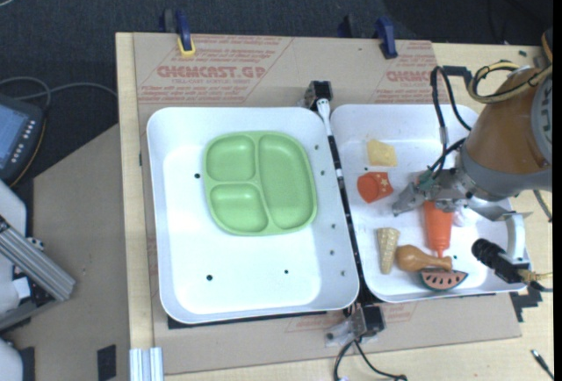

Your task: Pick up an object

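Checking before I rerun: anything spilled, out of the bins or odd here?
Nothing stands out. The green divided plate lies flat in the left bin. The toy foods, including the cheese wedge, red piece, cone and watermelon slice, all sit inside the right bin.

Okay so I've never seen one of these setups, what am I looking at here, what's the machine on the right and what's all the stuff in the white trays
This is one picture from a camera fixed above a bench, looking down at a slant. The grey and orange thing on the right is a robot arm; its gripper hangs low over the right bin. Its job is to pick up an object. Whether it holds anything can't be told from here.

The left bin has a green divided plate. The right bin has toy foods: a pale yellow piece, a red piece, an orange carrot right under the gripper, an ice cream cone, a drumstick and a watermelon slice.
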Tool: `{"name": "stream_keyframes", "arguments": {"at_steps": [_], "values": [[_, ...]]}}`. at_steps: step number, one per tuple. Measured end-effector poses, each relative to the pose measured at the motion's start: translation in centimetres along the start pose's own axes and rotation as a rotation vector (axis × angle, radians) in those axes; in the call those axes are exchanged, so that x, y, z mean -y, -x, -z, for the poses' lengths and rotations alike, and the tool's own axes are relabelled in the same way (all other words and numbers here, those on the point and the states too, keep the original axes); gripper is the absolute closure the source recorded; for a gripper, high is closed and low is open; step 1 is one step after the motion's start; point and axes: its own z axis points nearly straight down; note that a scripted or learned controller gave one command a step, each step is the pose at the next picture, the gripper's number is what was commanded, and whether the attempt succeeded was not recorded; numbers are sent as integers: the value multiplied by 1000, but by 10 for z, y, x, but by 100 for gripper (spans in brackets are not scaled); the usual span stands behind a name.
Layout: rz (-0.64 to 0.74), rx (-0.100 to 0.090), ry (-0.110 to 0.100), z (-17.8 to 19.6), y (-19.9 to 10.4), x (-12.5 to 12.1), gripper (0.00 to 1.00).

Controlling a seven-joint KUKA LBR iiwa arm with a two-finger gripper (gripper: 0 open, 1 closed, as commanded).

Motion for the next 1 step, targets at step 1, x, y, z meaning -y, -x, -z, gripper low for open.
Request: {"name": "stream_keyframes", "arguments": {"at_steps": [1], "values": [[-2, 8, 12, 11, 3, -3, 100]]}}
